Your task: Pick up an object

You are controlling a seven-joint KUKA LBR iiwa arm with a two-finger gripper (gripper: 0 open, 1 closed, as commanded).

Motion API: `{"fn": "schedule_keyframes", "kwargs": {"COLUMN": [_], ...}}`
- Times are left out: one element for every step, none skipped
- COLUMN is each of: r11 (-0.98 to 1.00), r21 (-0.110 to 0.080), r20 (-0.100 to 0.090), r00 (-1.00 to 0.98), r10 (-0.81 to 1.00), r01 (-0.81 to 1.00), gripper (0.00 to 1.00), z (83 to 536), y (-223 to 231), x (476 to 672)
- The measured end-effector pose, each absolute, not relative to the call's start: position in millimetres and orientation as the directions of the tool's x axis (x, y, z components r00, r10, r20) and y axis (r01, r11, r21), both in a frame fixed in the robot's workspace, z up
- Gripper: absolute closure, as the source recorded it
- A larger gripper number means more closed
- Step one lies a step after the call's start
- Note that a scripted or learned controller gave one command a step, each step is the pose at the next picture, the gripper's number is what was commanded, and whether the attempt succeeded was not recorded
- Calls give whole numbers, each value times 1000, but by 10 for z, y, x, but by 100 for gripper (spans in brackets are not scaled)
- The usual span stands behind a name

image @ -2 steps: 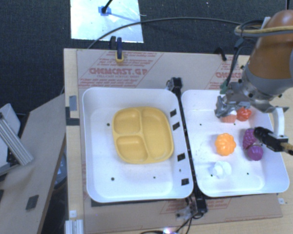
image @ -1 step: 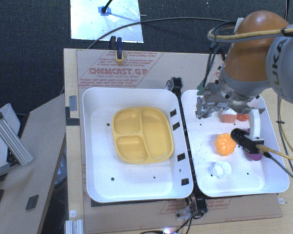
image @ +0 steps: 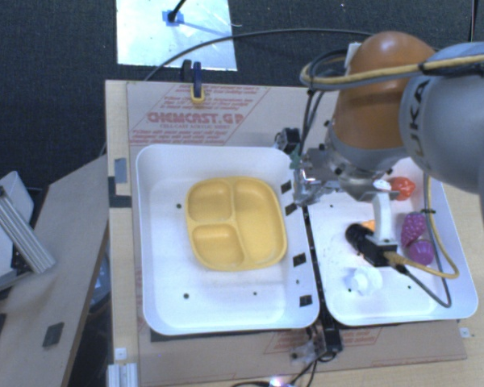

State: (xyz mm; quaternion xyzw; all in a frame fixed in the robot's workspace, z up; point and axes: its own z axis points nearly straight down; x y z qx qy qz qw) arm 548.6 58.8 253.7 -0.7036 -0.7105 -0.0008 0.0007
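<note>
- Small white object (image: 361, 279) lay near the front of the right bin (image: 436, 301).
- Purple clustered object (image: 415, 236) sat toward that bin's right side; an orange-red object (image: 402, 187) lay just behind it, close under the arm (image: 456, 127).
- Yellow three-compartment plate (image: 234, 222) lay flat in the middle of the left bin (image: 169, 297).
- Gripper (image: 305, 180) hung above the rear of the seam between the two bins, near the plate's far right corner; whether it was open or closed could not be told.
- Both bins rested on a cardboard sheet (image: 195, 118) with red lettering.
</note>
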Motion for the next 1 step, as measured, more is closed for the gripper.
{"fn": "schedule_keyframes", "kwargs": {"r11": [9], "r21": [2], "r20": [1], "r00": [-9], "r10": [1000], "r01": [1000], "gripper": [100], "z": [2338], "y": [1075], "x": [5663]}}
